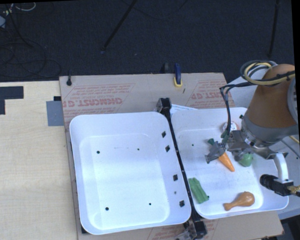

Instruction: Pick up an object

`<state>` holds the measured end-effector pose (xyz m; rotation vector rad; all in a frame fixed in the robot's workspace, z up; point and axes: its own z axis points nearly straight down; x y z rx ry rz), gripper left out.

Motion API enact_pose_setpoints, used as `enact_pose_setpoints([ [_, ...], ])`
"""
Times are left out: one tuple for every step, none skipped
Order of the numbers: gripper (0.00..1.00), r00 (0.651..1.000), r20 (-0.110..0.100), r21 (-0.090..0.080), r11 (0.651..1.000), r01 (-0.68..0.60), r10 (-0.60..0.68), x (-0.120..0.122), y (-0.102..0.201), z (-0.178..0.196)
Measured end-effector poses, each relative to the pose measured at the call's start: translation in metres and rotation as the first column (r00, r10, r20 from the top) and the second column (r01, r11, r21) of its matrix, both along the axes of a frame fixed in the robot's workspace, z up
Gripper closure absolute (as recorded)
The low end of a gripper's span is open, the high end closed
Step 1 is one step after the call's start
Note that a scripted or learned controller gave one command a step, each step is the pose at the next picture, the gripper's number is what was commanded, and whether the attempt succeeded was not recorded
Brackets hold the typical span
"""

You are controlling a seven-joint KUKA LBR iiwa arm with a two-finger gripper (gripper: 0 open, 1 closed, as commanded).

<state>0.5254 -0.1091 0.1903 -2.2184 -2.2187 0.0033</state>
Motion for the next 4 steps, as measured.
enact_pose_setpoints([
  [0.0, 1.0, -0.007, 0.001, 1.0, -0.001, 0.001, 0.029, -0.005, -0.1],
  [1.0, 1.0, -0.001, 0.0, 1.0, 0.007, -0.007, 0.03, -0.007, -0.085],
  [1.0, 1.0, 0.019, 0.0, 1.0, -0.009, 0.009, 0.083, 0.062, 0.042],
  [1.0, 1.0, 0.01, 0.0, 1.0, -0.005, 0.005, 0.058, 0.097, 0.125],
])
